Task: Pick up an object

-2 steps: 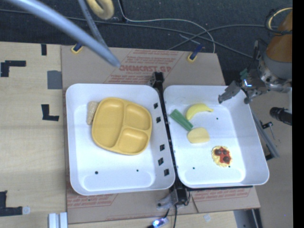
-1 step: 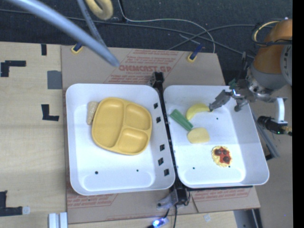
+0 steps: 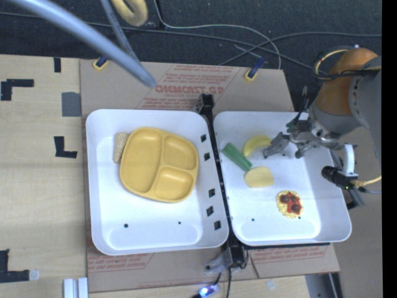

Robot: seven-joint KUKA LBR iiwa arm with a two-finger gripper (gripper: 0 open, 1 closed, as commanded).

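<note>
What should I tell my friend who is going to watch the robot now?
Hand: low in the right bin, next to the yellow slice; nothing seen between its fingers.
Right bin: green stick, yellow slice, yellow lump, small pizza.
Left bin: yellow divided plate with a tan piece tucked at its edge.
Done: nothing lifted yet.
Left: grab one thing and lift it.

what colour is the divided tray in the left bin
Yellow. The divided tray shows clearly in the camera view, lying in the left bin.
</note>
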